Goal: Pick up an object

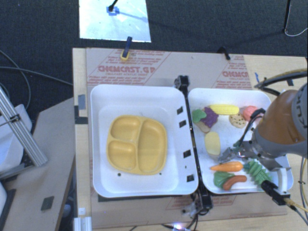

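A: Claw (230,154) status?
B: Spread, pinching nothing, lower right of frame, in right bin (262,96).
A: Target?
B: Carrot (227,167) just below claw, long axis approx left-right.

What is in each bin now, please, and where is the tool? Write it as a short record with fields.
left bin: yellow divided plate
right bin: corn, grapes, cookie, pink piece, pale yellow piece, carrot, sausage, green pieces
tool: low over right bin, above carrot
arm: from the right
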You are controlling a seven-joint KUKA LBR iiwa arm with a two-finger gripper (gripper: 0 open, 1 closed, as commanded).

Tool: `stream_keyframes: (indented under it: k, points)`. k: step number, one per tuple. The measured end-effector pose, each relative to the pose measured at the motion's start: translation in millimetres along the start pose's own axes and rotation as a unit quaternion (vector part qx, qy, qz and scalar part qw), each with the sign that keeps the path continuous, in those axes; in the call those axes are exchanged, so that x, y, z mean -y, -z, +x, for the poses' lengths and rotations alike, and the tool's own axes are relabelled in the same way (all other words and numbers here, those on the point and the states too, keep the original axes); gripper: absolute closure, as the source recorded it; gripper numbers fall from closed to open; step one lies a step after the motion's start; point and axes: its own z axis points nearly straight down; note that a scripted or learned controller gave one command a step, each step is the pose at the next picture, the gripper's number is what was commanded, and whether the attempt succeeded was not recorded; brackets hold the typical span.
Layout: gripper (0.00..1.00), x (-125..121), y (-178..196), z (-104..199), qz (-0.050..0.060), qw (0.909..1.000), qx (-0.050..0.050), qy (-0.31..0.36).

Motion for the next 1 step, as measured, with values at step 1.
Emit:
stream_keyframes:
  k: [1]
  points:
    - [1.00,-1.7,10.2,3.6,-0.001,1.0000,-0.001,0.002]
